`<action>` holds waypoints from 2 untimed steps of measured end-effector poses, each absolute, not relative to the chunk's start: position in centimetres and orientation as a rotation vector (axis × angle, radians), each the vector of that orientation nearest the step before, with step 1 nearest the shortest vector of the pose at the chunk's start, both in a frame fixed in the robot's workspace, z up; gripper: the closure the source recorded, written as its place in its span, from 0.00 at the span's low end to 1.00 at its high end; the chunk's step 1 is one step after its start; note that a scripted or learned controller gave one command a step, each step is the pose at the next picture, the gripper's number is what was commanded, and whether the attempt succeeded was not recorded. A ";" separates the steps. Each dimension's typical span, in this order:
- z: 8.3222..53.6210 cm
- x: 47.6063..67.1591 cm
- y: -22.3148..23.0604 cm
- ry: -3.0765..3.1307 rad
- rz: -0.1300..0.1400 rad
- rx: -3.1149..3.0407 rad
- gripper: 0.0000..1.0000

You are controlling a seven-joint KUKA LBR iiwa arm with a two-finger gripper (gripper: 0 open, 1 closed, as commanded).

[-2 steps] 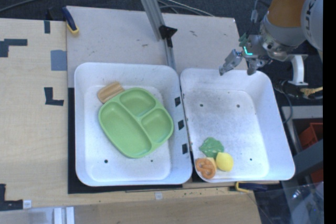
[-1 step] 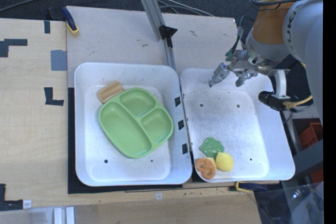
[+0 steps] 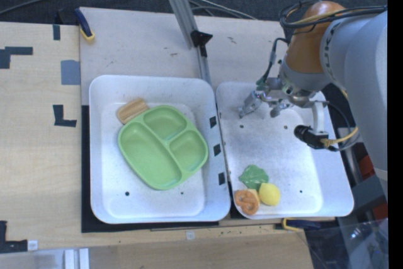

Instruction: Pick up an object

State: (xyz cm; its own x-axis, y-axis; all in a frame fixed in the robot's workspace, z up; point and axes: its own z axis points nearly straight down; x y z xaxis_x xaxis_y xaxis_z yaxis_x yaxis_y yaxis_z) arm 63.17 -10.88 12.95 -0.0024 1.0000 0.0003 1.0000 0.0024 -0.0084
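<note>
- Claw [image 3: 263,105] hangs spread and bare over the right bin [image 3: 327,195].
- Lemon [image 3: 269,194]: likely light, firm, smooth; pinch across its middle.

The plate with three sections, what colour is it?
Light green; the plate shows clearly in the camera view, in the left bin.

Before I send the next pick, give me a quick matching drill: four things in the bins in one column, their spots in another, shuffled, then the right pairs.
Things:
1. green plate
2. tan block
3. yellow lemon
4. hand

Places:
A. near edge of the right bin, beside the pretzel and the green leaf
B. over the far part of the right bin
C. middle of the left bin
D. left bin, at the plate's far left rim

Pairs: 1-C, 2-D, 3-A, 4-B
</note>
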 end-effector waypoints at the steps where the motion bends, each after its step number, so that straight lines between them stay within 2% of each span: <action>1: 8.7 63.1 -10.8 -2.224 0.004 -2.219 0.00; 2: 9.8 63.2 -10.7 -2.225 0.003 -2.216 1.00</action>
